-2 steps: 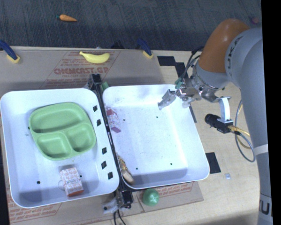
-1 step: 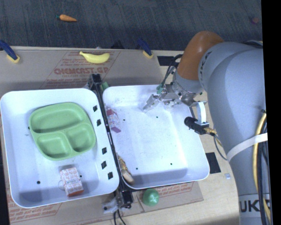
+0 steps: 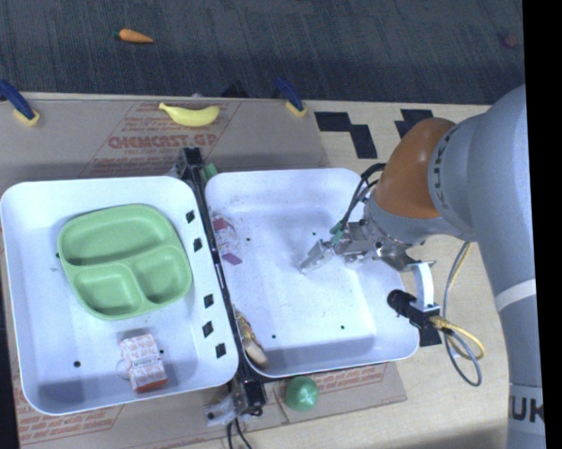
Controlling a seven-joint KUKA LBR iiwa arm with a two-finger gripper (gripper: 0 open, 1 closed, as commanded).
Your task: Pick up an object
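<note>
Gripper (image 3: 313,257) low over middle of right bin (image 3: 362,341); finger spread not discernible, grasp cannot be told. At 9 o'clock, a small pink-and-white packet (image 3: 224,239) against the bin's left wall. At 7 o'clock, a tan object (image 3: 251,347) in the corner. Left bin (image 3: 22,307): green divided tray (image 3: 125,259), small carton (image 3: 142,360) at its 6 o'clock. Green ball (image 3: 301,393) on bench, yellow banana (image 3: 190,113) at 11 o'clock.
</note>
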